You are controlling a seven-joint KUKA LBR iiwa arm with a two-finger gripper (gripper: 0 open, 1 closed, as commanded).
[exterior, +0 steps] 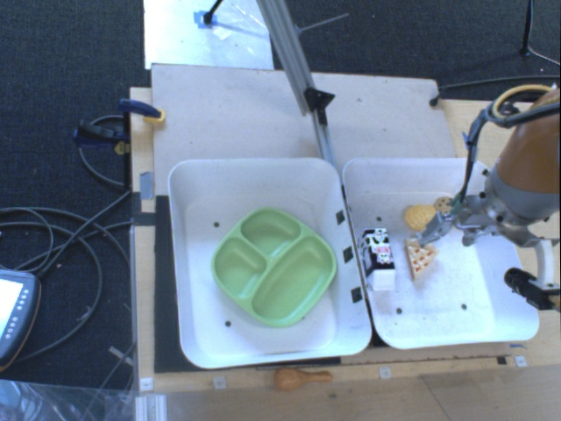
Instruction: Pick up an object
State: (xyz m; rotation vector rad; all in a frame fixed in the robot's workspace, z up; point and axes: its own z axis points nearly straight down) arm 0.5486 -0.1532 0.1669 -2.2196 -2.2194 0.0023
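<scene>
The right bin (491, 314) holds three small things near its left side. A round tan toy biscuit (418, 216) lies toward the back. A pale orange toy pizza slice (421, 258) lies in front of it. A black-and-white carton (379, 258) stands against the bin's left wall. My gripper (443, 223) hangs low over the bin, just right of the biscuit and just above the pizza slice. The arm's orange band (530, 156) and grey wrist cover the bin's right rear part.
A green divided plate (274, 267) lies in the left bin (197, 323). A slanted metal pole (294, 55) comes down to the rear between the bins. A wooden piece (302, 378) lies on the bench's front edge. A blue clamp (131, 112) and cables sit at the left.
</scene>
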